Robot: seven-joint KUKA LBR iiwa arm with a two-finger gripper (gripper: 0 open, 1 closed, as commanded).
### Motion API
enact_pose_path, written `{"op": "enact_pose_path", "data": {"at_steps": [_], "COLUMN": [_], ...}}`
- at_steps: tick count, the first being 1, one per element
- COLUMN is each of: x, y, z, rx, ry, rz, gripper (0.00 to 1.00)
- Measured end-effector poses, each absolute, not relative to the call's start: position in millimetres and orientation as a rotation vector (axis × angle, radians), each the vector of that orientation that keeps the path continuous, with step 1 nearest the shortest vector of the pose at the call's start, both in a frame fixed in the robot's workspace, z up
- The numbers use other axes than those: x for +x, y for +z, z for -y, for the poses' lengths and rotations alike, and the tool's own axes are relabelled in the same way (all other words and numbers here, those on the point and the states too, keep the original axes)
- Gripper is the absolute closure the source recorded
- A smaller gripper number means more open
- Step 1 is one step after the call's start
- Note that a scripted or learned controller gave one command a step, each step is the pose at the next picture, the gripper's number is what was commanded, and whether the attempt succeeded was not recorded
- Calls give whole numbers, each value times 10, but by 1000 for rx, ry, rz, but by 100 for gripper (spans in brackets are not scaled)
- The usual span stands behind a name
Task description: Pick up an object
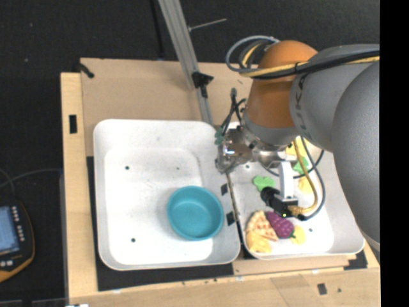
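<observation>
Here a pale wooden bench (140, 88) stands on dark floor and carries two white bins. The left bin (128, 146) holds a blue bowl (193, 212) near its front right corner. The right bin (335, 235) holds a yellow toy (257, 234), a purple piece (282, 224) touching it and a green piece (261, 183) behind. The gripper (227, 155) hangs over the bins' shared edge, behind the bowl; whether it is apart or together I cannot tell.

A teal bowl (195, 212) stands upright near the front right corner of the left bin (128, 146), while a yellow toy (257, 233), a purple toy (282, 226) touching it and a green piece (262, 183) lie near the right bin's (339, 235) front left corner.
</observation>
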State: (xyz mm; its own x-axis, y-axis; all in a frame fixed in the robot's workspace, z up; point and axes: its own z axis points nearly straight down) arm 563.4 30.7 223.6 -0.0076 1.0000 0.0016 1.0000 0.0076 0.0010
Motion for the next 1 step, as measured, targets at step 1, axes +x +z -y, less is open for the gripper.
{"op": "enact_pose_path", "data": {"at_steps": [1], "x": [5814], "y": [2469], "z": [-802], "rx": [-2214], "ry": [-6], "rz": [2230], "gripper": [100]}}
